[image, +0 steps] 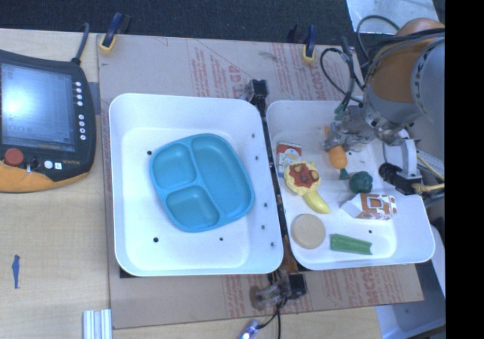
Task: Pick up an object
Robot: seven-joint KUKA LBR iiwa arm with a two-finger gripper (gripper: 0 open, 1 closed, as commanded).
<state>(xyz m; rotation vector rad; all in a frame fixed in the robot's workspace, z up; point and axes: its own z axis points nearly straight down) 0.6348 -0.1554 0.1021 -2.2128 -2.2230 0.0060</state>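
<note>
The right white bin (412,250) holds several toys. A small orange fruit (338,157) lies near its back, with a dark green ball (361,181) in front of it and a white and orange box (372,206) nearer the front. Further left are a red and white carton (288,154), a yellow and red pizza piece (302,176), a banana (317,203), a tan round disc (308,230) and a green stick (350,244). My gripper (345,135) hangs low over the back of this bin, just above and behind the orange fruit. Nothing is visibly held.
The left white bin (132,254) carries a blue divided plate (200,180). A teach pendant (41,122) lies on the bench at far left. Black cables (344,73) loop off the arm's wrist above the right bin. Clamps (308,44) hold the cardboard's back edge.
</note>
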